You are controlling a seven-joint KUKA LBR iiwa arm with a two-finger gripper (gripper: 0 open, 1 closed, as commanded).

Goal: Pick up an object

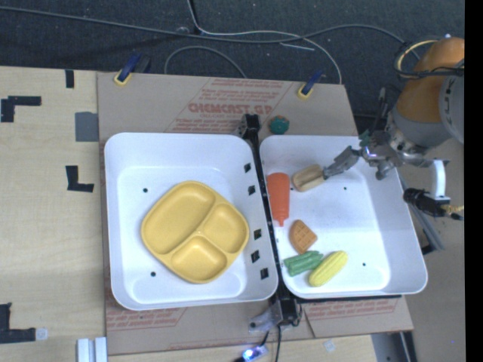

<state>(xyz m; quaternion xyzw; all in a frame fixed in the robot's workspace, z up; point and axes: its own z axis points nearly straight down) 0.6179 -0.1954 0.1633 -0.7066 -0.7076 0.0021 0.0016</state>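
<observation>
The right bin point(392, 225) holds several toy foods: a tan roll point(306, 178), an orange carrot point(278, 196), a brown waffle piece point(303, 235), a green pod point(301, 262) and a yellow corn cob point(328, 268). My gripper point(332, 169) reaches in low from the right, over the bin's back part. Its tip meets the right end of the tan roll. Whether the roll is gripped or only touched I cannot tell.
In the left bin point(124, 202) lies a yellow divided plate point(195, 231). A small teal object point(280, 124) sits on the cardboard behind the bins. Black clips point(255, 202) line the wall between the bins. Cables run across the dark floor at the back.
</observation>
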